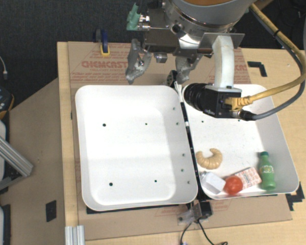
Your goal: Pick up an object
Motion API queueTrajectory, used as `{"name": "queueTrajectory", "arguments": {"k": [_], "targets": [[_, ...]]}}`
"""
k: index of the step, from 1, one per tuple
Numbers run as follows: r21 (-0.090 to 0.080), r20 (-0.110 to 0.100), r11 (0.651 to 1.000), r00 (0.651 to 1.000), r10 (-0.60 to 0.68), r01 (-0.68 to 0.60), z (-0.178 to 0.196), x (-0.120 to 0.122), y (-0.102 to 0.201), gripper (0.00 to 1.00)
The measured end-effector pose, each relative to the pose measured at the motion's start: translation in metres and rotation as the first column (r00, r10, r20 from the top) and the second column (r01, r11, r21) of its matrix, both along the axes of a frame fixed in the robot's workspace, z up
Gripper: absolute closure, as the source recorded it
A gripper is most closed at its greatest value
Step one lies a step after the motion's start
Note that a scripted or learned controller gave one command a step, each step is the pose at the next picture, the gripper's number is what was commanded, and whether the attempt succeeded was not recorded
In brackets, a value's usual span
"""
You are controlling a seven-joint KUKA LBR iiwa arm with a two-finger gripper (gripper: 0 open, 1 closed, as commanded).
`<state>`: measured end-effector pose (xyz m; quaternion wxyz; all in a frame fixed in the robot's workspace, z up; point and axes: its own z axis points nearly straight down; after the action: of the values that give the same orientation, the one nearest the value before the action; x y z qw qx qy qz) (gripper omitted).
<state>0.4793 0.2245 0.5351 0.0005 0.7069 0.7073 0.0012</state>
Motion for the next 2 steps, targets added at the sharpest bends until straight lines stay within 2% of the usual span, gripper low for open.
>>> {"name": "queueTrajectory", "arguments": {"k": [2], "targets": [[0.0, 0.0, 1.0, 1.0, 0.0, 0.0, 0.0, 0.0, 0.0, 0.0]]}}
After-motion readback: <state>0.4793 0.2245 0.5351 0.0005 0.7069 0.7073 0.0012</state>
